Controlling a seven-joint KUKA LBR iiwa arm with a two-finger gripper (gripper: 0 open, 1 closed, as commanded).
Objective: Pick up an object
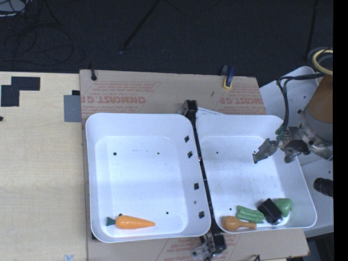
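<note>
jaws (266,150) hang over the right bin (228,145), opening can't be told, nothing held | carrot (134,222) lies alone in left bin's near corner — looks light, stiff, slick plastic | pinch across its thick middle — tip would slip

I saw two white bins (141,125) on brown cardboard (163,94) printed with red lettering, an orange carrot (135,222) with a green top, a tan-orange gourd (237,224), a green pod (250,215), a black block (269,211), a green piece (284,205), a grey gripper (265,150), a pale wooden bench (38,173).
</note>
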